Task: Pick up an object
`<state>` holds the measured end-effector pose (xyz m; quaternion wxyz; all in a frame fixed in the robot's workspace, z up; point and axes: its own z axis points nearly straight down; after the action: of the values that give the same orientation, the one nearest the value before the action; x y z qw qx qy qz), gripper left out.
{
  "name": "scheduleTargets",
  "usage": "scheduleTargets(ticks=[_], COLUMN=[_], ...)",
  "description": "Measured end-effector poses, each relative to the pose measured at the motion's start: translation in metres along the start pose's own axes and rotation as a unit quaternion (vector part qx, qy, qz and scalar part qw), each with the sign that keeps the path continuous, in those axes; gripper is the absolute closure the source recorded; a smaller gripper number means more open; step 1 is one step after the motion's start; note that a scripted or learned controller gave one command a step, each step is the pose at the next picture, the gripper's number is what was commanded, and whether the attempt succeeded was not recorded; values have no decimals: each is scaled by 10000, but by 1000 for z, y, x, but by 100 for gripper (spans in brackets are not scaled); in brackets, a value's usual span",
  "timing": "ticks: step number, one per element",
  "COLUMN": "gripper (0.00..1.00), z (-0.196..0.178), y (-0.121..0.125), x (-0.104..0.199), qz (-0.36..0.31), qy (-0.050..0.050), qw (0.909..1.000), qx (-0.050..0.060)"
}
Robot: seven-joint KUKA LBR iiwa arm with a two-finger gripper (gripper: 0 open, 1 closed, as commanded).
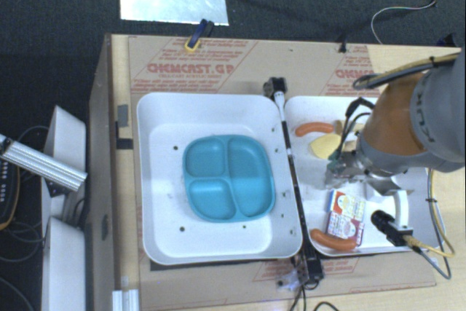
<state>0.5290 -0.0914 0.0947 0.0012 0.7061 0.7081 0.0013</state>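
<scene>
Bench (218, 62) is carrying two white bins | I'm seeing gripper (339, 172) hanging low in right bin (306, 109), grasp state I cannot tell | targets: yellow piece (322, 147), red-white packet (345, 215), sausages (313, 130) crowding nearby | I'm risking a glancing miss.

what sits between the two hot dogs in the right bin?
In the camera view, a yellow piece lies just below the upper hot dog; the tool and a red-and-white packet come before the lower hot dog.
</scene>
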Motion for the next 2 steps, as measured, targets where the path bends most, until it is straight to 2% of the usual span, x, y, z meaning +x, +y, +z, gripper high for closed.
scheduleTargets(ticks=[1,2], gripper=[0,0], z=[0,11], y=[0,-28], x=[0,-5], qz=[-1,10], qy=[0,0], qw=[10000,10000], qx=[0,12])
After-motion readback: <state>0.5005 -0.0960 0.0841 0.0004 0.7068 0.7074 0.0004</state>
